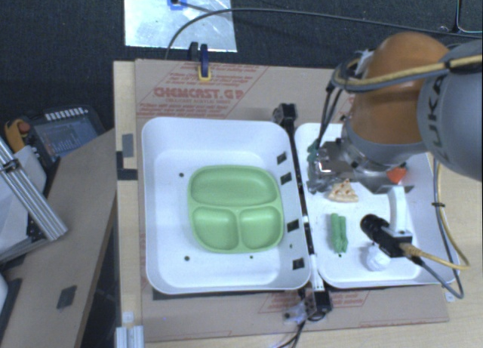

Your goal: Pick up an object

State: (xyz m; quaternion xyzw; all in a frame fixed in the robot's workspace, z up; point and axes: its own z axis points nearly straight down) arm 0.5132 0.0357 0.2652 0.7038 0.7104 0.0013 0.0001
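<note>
Looks like early days on this pick. Got the gripper (326, 171) down low in the right bin (306, 139), on the side nearest the other bin, right next to a tan wedge-shaped piece (346, 192), maybe touching it, maybe just above it. Can't call the claw open or clamped from this angle, buried as it is under the grey wrist and the big orange band. Can't spot anything lifted clear of the bin floor either, so counting the grab itself and the lift as yet to do. Guessing the wedge as the likely target, with a green pod-like thing (337, 232) lying nearer the camera and a small orange-red bit (398, 176) poking out by the arm as other candidates. Hard to name that orange bit, mostly covered. Over in the left bin (162, 188), just a green divided plate (234, 207), well apart from the action. Losing a good chunk of the right bin's far side under the arm too.
</note>
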